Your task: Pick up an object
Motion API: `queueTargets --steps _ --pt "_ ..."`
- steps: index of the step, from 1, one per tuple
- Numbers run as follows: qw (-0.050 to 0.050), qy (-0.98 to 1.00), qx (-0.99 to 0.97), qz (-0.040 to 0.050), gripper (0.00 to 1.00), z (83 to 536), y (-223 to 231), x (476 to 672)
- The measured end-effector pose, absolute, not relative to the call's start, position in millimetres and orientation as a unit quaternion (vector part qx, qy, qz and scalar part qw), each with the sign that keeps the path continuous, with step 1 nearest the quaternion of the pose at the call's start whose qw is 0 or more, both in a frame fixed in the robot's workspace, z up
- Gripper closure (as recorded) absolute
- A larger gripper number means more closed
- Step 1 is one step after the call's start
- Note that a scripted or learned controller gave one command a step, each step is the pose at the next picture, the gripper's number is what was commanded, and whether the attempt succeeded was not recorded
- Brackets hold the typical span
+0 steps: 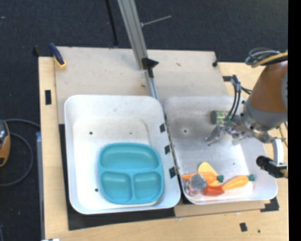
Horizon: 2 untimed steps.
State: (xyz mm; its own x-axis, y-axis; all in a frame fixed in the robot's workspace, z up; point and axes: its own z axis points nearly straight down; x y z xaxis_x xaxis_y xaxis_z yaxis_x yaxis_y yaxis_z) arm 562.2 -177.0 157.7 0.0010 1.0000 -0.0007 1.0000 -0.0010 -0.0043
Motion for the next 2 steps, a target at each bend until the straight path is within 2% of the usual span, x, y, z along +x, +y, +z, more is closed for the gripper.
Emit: queueTargets --steps 1,2 --pt "0.001 -0.707 -0.708 0.0016 0.0 104.7 -178.0 561.3" --pt "-0.002 -0.705 -0.709 -0.0009 1.0 119.5 -179.2 563.5"
